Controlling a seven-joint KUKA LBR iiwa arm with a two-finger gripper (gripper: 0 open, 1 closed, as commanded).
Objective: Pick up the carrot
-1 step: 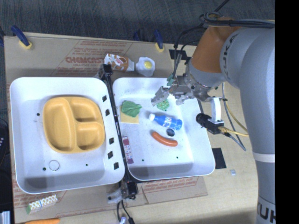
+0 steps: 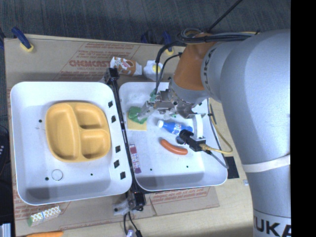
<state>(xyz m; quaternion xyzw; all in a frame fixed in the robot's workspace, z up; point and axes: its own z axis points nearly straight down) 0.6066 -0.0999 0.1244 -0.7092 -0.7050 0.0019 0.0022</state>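
Note:
The carrot (image 2: 174, 147) is a short orange piece lying flat on the floor of the right bin (image 2: 168, 179), toward its near right. My gripper (image 2: 149, 107) hangs over the far left part of that bin, above a green item (image 2: 134, 113), well up and left of the carrot and apart from it. The arm's orange band (image 2: 190, 75) and grey wrist cover the bin's far right corner. Nothing shows held in the gripper.
A blue bottle (image 2: 174, 128) lies between the gripper and the carrot. A yellow sponge (image 2: 138, 126) sits under the green item. The left bin (image 2: 24, 132) holds a yellow divided tray (image 2: 78, 130). Small packets (image 2: 123, 64) lie on the cardboard behind the bins.

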